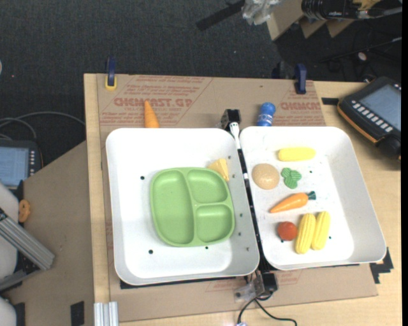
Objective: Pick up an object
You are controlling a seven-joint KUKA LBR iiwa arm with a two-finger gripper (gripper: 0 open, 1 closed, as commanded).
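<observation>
The right bin [357, 191] holds a yellow piece [296, 153], a beige round piece [265, 176], a small green piece [292, 177], a carrot [290, 202], a red tomato [287, 230] and two corn cobs [306, 232] side by side. In the left bin [127, 191] lies a green divided plate [191, 205], with a yellow wedge [220, 169] at its far right corner. The gripper [258, 9] is a blurred pale shape at the view's top edge, high above and behind both bins, far from every object.
An orange cone-shaped piece [150, 115] and a blue bottle [266, 114] lie on the brown board behind the bins. A black clip [231, 118] sits at the seam between them. A handheld pendant [376, 114] rests at the right.
</observation>
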